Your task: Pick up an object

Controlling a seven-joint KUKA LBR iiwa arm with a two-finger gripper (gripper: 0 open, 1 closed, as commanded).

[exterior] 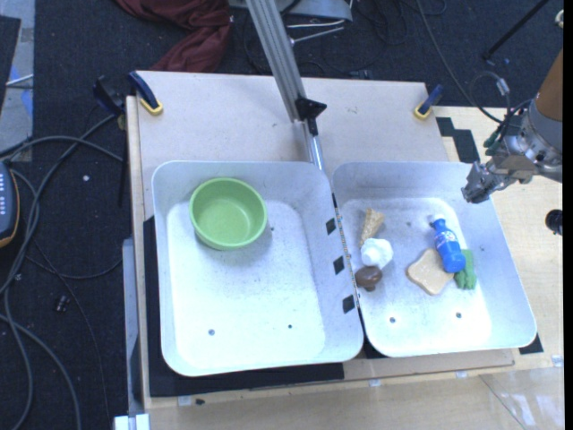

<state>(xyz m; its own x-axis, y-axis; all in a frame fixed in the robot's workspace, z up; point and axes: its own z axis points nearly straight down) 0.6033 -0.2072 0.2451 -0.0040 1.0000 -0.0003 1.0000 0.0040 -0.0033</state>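
We hover our gripper (475, 189) over the right bin's (501, 316) upper corner. The blue bottle (447, 245) touches the toast slice (429, 273) and green piece (466, 276), so we risk snagging neighbours.

Matt green plastic bowl (228, 211) in smooth white bin (242, 330) on pale wooden bench (233, 115)

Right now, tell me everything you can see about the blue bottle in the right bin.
The blue bottle is small, plastic-looking, with a white cap at its upper end. It lies on its side on the floor of the right bin, angled from upper left to lower right. Its lower end meets a green object, and a tan, bread-like piece lies right beside it on its left.
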